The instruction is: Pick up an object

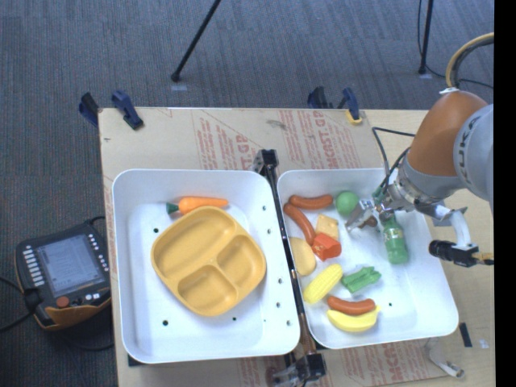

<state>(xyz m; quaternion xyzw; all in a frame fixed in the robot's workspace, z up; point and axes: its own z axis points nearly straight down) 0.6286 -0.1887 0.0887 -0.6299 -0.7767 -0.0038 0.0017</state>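
A grey KUKA arm (451, 147) with an orange band is reaching in over a cardboard-topped bench (185, 139) that is carrying two shallow white bins side by side. The left bin (129, 297) is holding a yellow divided plate (208, 260) with a toy carrot (197, 204) lying just beyond it near the far wall. The right bin (427, 305) is holding the clutter of toy food: two sausages (305, 210) at the far left corner, a green ball (347, 202), a cheese wedge (327, 226), an orange-red piece (326, 247), a corn cob (322, 283), a leafy green piece (360, 278), a third sausage (351, 304) and a banana (353, 321) nearest the camera.

The gripper (372, 214) is hanging low over the far middle of the right bin, just beside a green bottle (395, 243) and near the green ball. By the look of it, the reach-and-descend step is in hand and no object is being lifted. Whether the fingers are standing apart or together cannot be told at this size, and nothing is visibly sitting between them. The next move is likely calling for centring over one item, probably the bottle or the ball, before closing.
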